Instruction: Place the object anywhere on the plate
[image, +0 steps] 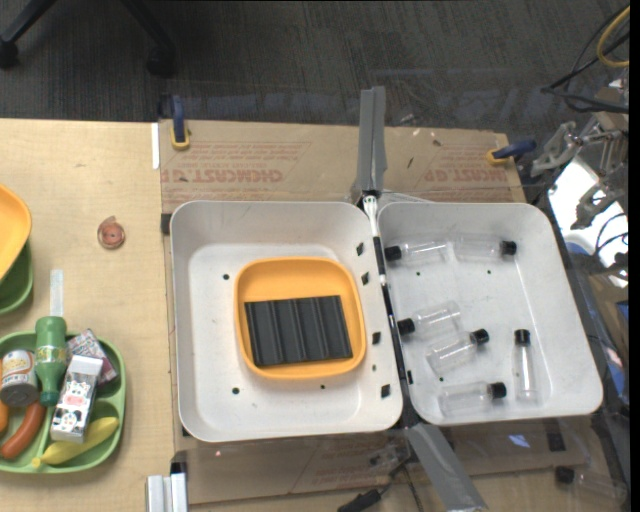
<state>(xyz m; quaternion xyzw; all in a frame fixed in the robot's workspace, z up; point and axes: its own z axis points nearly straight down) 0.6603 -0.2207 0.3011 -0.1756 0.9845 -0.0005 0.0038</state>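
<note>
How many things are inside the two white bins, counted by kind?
Clear vials with black caps, in the right bin: 6 ()
Yellow plate in the left bin: 1
Dark ribbed block on the plate: 1
Total: 8

Printed in red on the cardboard sheet (330, 165) just behind the two white bins (190, 300): "CHEMCZT", twice, upside down and reversed. Labels on the small packets in the green tray (100, 440): too small to read.
</note>
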